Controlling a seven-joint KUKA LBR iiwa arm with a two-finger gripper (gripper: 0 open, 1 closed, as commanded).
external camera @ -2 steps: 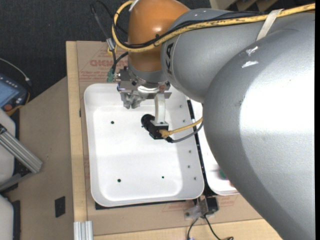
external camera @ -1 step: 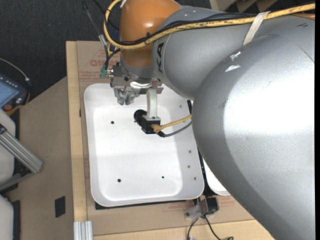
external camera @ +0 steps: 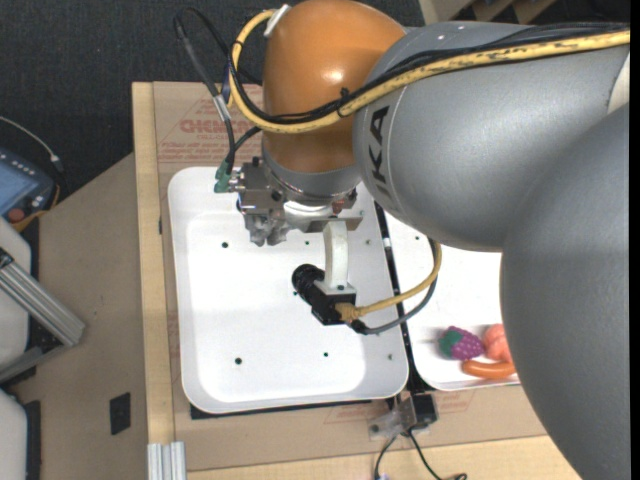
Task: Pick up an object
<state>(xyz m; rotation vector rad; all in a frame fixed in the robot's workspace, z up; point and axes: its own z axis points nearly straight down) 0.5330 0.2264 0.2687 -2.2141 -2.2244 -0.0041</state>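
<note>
**Desk:** What leads the frame?

**Photographer:** The grey arm (external camera: 480,148) sweeps in from 3 o'clock. Its orange-banded wrist is bent straight down over the table (external camera: 150,268). Two white bins sit on the table: the left bin (external camera: 230,373) under the wrist, and the right bin (external camera: 432,370), which the arm mostly covers.

**Desk:** And the tool?

**Photographer:** The tool (external camera: 263,230) hangs just at 9 o'clock of centre, pointing down into the left bin. From this angle I cannot tell whether it is wide or narrow, and I see nothing in its grasp.

**Desk:** Where are the things to pick?

**Photographer:** They are toward 4 o'clock from the tool and well apart from it, in the right bin's near corner. A purple grape bunch (external camera: 462,344) touches an orange piece (external camera: 497,340), and a curved orange-red piece (external camera: 488,369) lies just below both.

**Desk:** How would they handle?

**Photographer:** They look like toy food, so probably light and stiff. The grapes are knobbly and should hold if taken across the middle. The curved piece looks smooth and could slip, so its narrow waist is the better place to pinch.
</note>
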